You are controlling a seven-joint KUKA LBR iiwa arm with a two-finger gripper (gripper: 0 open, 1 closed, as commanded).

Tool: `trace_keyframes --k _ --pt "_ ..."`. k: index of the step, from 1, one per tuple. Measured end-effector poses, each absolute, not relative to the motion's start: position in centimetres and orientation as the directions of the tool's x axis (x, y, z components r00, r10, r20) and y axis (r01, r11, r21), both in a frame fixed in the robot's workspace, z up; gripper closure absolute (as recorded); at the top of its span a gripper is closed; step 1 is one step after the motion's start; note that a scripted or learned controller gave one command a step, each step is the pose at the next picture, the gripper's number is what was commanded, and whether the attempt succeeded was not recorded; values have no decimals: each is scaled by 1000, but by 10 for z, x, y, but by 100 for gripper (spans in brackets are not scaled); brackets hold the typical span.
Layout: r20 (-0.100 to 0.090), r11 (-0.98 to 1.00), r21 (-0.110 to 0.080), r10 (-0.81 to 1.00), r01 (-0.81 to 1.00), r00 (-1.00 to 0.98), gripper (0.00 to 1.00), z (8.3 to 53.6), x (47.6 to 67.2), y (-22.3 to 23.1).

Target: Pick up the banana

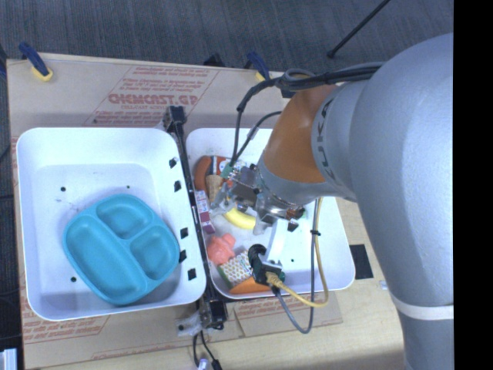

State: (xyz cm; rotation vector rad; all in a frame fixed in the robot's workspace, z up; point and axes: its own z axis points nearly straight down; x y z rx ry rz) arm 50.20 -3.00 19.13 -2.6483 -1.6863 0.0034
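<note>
Your tool point(245, 205) sits low over the banana point(239, 220) in the right bin point(339, 260); its grip state cannot be told. Pink toy point(221, 248) and orange items crowd alongside.

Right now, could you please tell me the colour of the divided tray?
Light blue plastic divided tray, camera view.
</note>
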Motion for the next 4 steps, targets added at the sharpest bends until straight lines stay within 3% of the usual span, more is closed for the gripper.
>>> trace_keyframes --k 1,3,4 --pt "-1 -423 -3 906 906 423 0 191 502 -30" --pt "1 -30 -6 1000 1000 30 0 191 511 -9" --pt "0 -9 -4 1000 1000 9 0 191 550 -15"
